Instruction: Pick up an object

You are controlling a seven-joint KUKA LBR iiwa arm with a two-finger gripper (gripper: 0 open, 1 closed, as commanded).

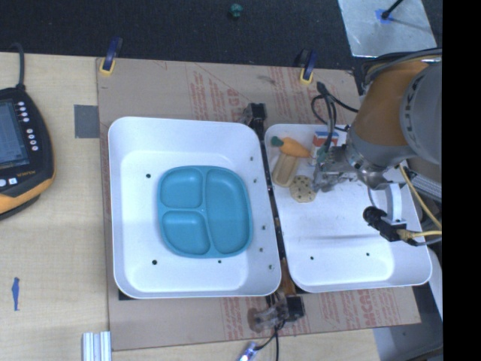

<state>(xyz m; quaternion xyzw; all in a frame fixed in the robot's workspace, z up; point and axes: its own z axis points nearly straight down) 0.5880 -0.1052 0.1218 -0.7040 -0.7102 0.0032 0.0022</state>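
Observation:
The right bin [353, 258] holds several small objects in its far left corner. An orange carrot-like piece [294, 147] lies by the far wall, with a tan bread-like block [284, 170] just in front of it. A round tan cracker with holes [303, 189] lies beside the block. A small red, white and blue item [325, 137] sits partly hidden behind the wrist. My gripper [325, 174] hangs low over this corner, just right of the cracker and the tan block. I see nothing held in it.
The left bin [135, 265] holds a blue divided plate [204, 210]. The arm's orange band [383, 104] and cables cover the right bin's far right side. A black teach pendant [19, 153] lies on the bench at far left.

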